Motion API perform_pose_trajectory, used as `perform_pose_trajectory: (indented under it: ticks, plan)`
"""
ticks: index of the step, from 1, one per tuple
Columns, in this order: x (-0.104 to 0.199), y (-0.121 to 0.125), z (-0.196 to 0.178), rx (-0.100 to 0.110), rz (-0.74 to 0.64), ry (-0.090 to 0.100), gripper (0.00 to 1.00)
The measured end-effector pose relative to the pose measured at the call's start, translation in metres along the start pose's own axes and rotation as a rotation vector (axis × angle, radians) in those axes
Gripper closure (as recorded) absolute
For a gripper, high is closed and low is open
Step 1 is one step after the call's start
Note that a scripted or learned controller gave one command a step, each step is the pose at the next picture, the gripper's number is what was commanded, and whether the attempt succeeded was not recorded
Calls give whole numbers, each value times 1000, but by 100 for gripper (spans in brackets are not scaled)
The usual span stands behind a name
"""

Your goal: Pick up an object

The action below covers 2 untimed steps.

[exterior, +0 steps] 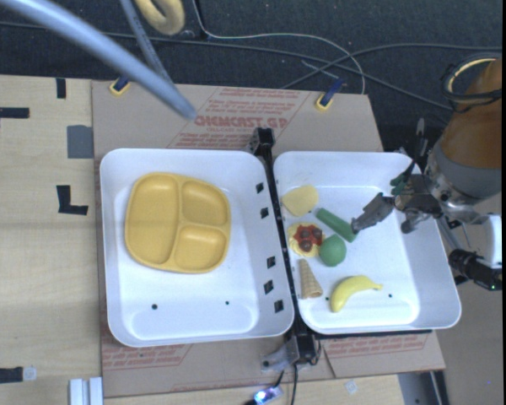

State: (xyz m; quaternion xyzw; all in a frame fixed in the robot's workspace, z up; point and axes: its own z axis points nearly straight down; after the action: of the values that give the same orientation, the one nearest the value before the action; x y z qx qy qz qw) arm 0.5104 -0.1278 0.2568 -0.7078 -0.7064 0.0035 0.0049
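Camera view: looks down at a slant on two white bins side by side on the counter [34,226].
Landmark: the black divider [274,226] where the two bins meet.
Left bin [185,319]: sits on the left of the divider and holds a yellow plate [178,223] with three parts.
Right bin [405,302]: sits on the right of the divider and holds the small toy foods.
Pale chip [300,199]: just right of the divider, near its upper end.
Red and yellow toy [306,238]: just right of the divider, below the pale chip.
Green ball [332,251]: touching the red and yellow toy on the side away from the divider.
Green stick [334,223]: above the green ball, slanting away from the divider.
Cone [309,279]: just right of the divider, below the red and yellow toy.
Banana [352,290]: farther right of the divider than the cone, low in the right bin.
Fingers [364,219]: a dark tip is right at the far end of the green stick; I cannot tell if they are spread or closed, or if they grip anything.
Arm [468,154]: far right of the divider, grey and orange.
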Motion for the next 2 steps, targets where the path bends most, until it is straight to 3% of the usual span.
perform_pose_trajectory:
  ticks: [1,2]
  plan:
    - [0,2,-5,-10,-3,-2,0]
    - [-6,4,57,-5,-2,-1,0]
